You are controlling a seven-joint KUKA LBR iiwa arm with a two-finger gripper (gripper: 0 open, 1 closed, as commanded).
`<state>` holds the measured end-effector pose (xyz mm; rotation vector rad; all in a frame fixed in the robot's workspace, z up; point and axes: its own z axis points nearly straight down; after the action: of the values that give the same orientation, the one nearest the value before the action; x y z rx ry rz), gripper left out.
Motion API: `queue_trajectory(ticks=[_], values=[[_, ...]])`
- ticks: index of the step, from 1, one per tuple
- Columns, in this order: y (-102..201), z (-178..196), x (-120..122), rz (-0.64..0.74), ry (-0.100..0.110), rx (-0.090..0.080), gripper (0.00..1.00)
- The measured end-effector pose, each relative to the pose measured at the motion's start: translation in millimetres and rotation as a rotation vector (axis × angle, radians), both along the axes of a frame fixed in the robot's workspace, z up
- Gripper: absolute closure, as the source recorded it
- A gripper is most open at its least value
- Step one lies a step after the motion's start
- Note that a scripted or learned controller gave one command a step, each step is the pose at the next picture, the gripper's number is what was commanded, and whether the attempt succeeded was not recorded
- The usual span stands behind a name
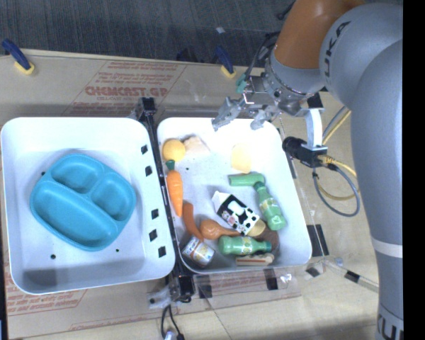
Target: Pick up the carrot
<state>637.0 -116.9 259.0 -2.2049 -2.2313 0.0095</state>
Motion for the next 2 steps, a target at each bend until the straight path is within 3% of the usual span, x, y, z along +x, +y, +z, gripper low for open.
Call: queue_trajectory(ticks=[1, 2], values=[[21.2, -139.8, -50.0, 0.004, 0.013, 0.001, 0.0], [24.5, -167.6, -26.6, -0.233, -0.003, -0.003, 0.0]])
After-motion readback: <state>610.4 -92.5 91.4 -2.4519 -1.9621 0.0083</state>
